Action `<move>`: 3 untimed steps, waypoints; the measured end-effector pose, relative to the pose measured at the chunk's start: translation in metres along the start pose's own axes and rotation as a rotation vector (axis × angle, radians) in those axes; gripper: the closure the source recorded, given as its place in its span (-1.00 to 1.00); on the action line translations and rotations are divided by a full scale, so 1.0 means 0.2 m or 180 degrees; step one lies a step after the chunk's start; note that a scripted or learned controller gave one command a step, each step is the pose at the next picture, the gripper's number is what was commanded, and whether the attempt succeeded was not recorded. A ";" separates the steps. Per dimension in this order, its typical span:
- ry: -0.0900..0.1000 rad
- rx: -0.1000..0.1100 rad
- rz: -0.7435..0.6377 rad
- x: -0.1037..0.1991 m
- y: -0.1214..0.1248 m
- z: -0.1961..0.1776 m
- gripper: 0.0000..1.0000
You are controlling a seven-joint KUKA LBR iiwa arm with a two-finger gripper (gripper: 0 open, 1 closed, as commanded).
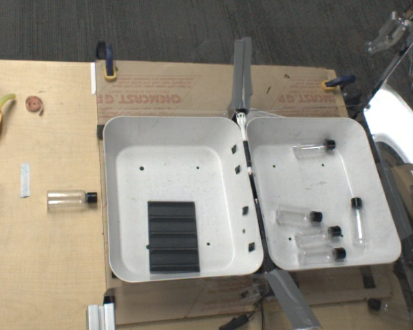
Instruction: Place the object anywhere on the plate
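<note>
Gripper [391, 34]: you had it at the far upper right corner, outside both bins and well apart from every item; it read as a pale grey metal shape against the dark floor, and whether it was wide or narrow you could not tell. Left bin [124, 184]: held one black ribbed plate [172, 237], lying flat in the near half, close to the near wall, with bare white floor on its other three sides. Right bin [372, 184]: held five clear vials with black caps, all lying down. One vial [310, 148] lay alone in the far half. Vial two [294, 216] lay near the middle of the floor, and vials three [315, 237] and four [318, 255] lay close together towards the near wall. The fifth vial [358, 225] lay along the right wall with its cap pointing away from you. None was touching the plate. Bench [48, 143]: a sixth vial [67, 198] lay just left of the left bin, outside it. The bins met at a shared middle rim, with a grey bar [242, 74] running back from it. You had open room in the far half of the left bin and the middle of the right bin.
</note>
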State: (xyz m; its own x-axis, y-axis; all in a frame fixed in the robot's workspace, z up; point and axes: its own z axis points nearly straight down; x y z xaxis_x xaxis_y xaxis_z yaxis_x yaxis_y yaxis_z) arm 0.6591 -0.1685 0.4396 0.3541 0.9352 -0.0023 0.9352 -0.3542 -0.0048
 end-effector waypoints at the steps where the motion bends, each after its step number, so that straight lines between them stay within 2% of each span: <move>1: 0.0000 -0.0004 0.0693 -0.20 0.03 0.00 -1.00; 2: 0.0000 0.0001 0.1206 0.09 -0.03 0.00 -1.00; 3: 0.0002 -0.0001 0.2021 -0.30 -0.19 0.00 -1.00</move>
State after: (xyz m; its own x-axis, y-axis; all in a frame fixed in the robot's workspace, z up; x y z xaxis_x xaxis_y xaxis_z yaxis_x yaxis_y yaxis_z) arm 0.6017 -0.2112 0.4404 0.8397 0.5430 -0.0040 0.5430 -0.8397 -0.0025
